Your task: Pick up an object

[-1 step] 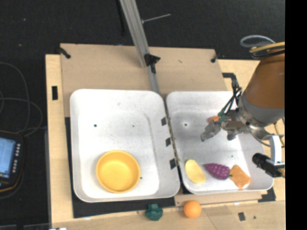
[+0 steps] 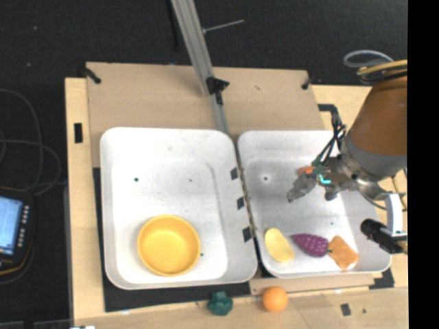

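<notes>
Around my bench the floor is dark, and a tan board (image 2: pixel 260 91) lies under two shallow white bins set side by side. A grey metal rail (image 2: pixel 195 43) slants down from the top toward the seam between them. At the far left a small screen (image 2: pixel 10 228) glows on the dark floor, with a thin cable looping above it.

The left bin (image 2: pixel 164 156) has a yellow bowl (image 2: pixel 169 245) sitting upright near its front edge. The right bin (image 2: pixel 274 160) has three things lined up along its front wall: a pale yellow piece (image 2: pixel 278 245) at the left, a purple bunch of grapes (image 2: pixel 310 244) in the middle, and an orange piece (image 2: pixel 343 251) at the right. The grapes sit just beside the orange piece and near the yellow one.

My arm (image 2: pixel 381 125) comes in from the right, its orange band over the right bin's far side. My pincer (image 2: pixel 314 186) hangs over the middle of the right bin, behind the row of three things and apart from all of them. Its two fingers stand apart, with nothing between them.

Outside the bins, on the board's front edge, a green lump (image 2: pixel 220 303) and an orange ball (image 2: pixel 274 299) lie near each other.
</notes>
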